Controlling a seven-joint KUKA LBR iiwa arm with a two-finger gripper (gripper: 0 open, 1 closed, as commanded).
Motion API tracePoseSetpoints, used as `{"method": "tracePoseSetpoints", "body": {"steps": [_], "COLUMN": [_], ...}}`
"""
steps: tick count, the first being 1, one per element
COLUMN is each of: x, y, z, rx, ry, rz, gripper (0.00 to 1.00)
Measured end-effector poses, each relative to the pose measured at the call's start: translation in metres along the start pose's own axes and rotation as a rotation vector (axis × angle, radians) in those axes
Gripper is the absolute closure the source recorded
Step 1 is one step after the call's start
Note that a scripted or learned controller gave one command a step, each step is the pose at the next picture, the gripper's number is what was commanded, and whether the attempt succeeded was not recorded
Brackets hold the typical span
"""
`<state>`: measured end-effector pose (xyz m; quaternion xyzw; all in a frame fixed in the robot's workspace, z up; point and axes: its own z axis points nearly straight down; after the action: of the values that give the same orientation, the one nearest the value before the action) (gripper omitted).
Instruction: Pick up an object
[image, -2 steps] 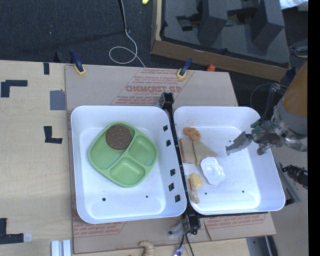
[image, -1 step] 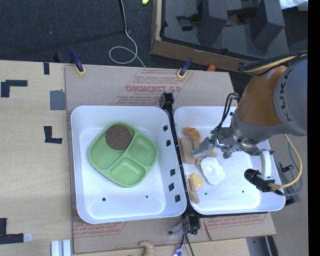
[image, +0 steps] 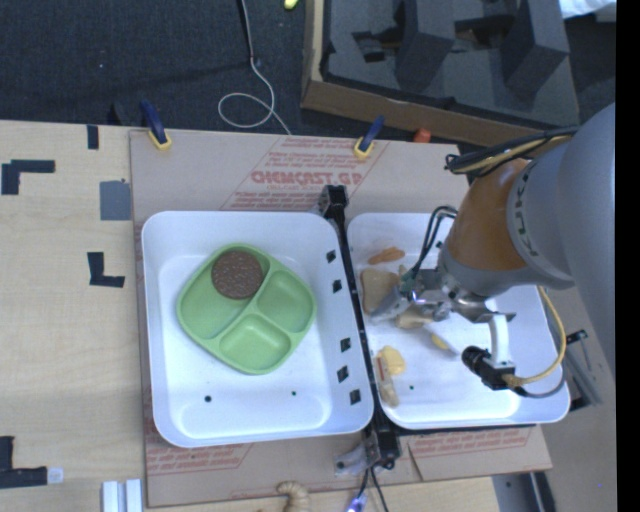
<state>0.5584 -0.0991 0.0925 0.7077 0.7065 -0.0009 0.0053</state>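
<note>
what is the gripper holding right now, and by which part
It cannot be told. The gripper is low in the right bin among the food pieces, but the wrist hides its tips.

Dark carpet (image: 120, 60) behind wooden bench (image: 60, 330) (white cable (image: 250, 100) looped).

Red print on the cardboard sheet (image: 300, 178) under the bins reads roughly "CHEMCAST GP"; smaller lines are illegible.

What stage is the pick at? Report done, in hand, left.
Done: the arm has reached into the right bin, its hand low among the tan food pieces. In hand: no piece visibly held. Left: the grasp and lift. The green plate and its brown cookie lie in the left bin.
</note>
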Motion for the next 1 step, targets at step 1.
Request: {"method": "tracePoseSetpoints", "body": {"steps": [1], "x": [0.0003], "y": [0.0495], "z": [0.0042], "rx": [0.0], "ry": [0.005], "rz": [-0.003], "gripper": [0.0]}}
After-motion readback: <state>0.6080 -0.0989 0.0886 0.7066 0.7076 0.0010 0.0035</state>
